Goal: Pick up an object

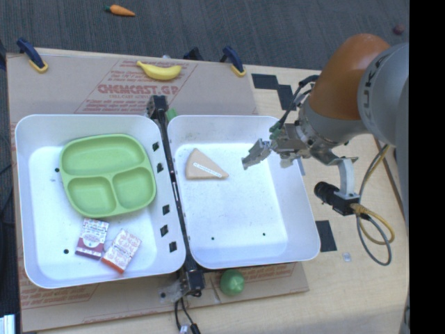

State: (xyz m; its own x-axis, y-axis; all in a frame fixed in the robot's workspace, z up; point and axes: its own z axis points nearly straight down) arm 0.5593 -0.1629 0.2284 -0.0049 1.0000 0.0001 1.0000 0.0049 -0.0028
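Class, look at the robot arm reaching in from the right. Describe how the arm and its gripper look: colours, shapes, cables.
The arm is bulky, rounded and grey, with a glossy orange band above the wrist. Its gripper is small, grey metal with dark parts, on a cluttered wrist with thin black wires. A yellow cable loops beside it on the bench.

Two shallow white plastic bins [292, 207] look smooth and faintly glossy; left of their divider, the green plastic divided plate [106, 172] looks matt.

Grey KUKA arm [389, 82], rounded orange band at upper right; dark metal gripper [256, 154]; black cables
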